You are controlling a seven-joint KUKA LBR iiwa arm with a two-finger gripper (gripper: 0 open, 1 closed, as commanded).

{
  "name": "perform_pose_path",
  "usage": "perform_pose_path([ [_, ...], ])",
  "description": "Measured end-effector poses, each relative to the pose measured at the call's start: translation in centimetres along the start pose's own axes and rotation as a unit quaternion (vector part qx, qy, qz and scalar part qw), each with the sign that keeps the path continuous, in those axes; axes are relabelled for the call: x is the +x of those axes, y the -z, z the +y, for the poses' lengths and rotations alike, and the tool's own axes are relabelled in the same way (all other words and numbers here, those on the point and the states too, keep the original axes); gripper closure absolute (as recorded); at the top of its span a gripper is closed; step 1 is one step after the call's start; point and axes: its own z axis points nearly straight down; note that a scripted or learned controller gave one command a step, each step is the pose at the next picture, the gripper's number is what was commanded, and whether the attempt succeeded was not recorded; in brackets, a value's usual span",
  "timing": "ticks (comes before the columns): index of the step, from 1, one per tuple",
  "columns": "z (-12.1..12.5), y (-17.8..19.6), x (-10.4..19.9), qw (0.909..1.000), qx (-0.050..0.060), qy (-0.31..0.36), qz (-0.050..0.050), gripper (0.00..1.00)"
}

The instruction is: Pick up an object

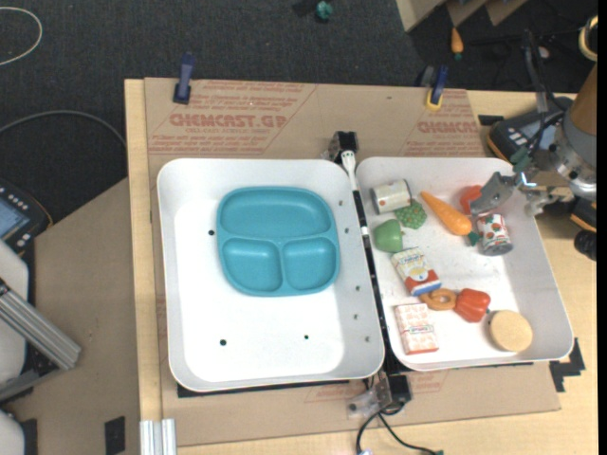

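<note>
Two shallow white bins are seen side by side on the table [275,112], which is covered with printed cardboard. The left bin [190,282] is occupied by a blue divided plate [278,240] lying flat in its upper half. The right bin [545,292] is filled with small toy foods: a white box [391,196] and a green broccoli [412,216] near the top, an orange carrot [446,213] slanted beside them, a green pepper [387,235] near the left wall, a small carton [415,271] in the middle, a red pepper [472,303], a white packet [414,328] and a round tan biscuit [511,331] along the bottom. The claw [493,195] is seen at the upper right of this bin, just above a small printed can [493,234] and beside a red item [471,198]. Whether the claw is open or closed cannot be told, and nothing can be seen gripped by it.
</note>
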Motion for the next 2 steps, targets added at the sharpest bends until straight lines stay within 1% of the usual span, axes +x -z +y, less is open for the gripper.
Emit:
perform_pose_path([
  [1, -1.70, 6.17, 7.49, 1.0000, -0.003, 0.004, 0.001, 0.00],
  [2, -1.67, 6.85, 7.05, 1.0000, -0.002, 0.001, 0.000, 1.00],
])
